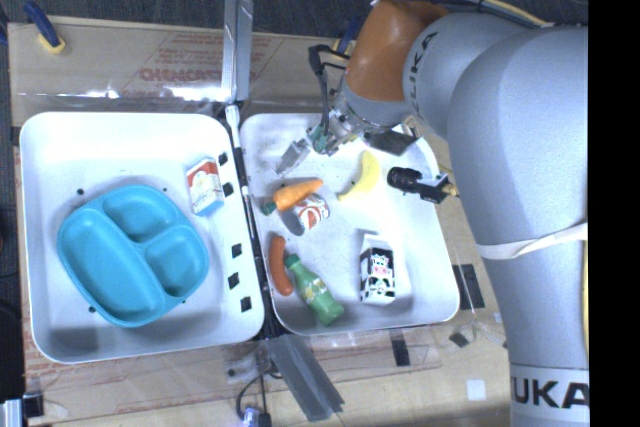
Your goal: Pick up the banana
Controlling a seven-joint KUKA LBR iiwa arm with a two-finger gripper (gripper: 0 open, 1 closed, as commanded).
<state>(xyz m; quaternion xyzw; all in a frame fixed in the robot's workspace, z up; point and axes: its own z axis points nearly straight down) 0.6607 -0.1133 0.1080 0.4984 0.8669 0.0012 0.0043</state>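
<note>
Got the curved yellow banana (362, 177) lying in the far half of the right shallow white bin (425, 245), right of an orange carrot (298, 193) and a red-and-white can (312, 213). Found the end effector (308, 147) over that bin's far-left area, near the banana's left but apart from it; can't tell whether released or clenched. Also logged, near side: red sausage (278, 265), green plastic bottle (313, 290), cow-print milk carton (377, 275); in the left shallow white bin (80, 155): blue divided plastic plate (130, 250), small red-and-white carton (204, 185).
</note>
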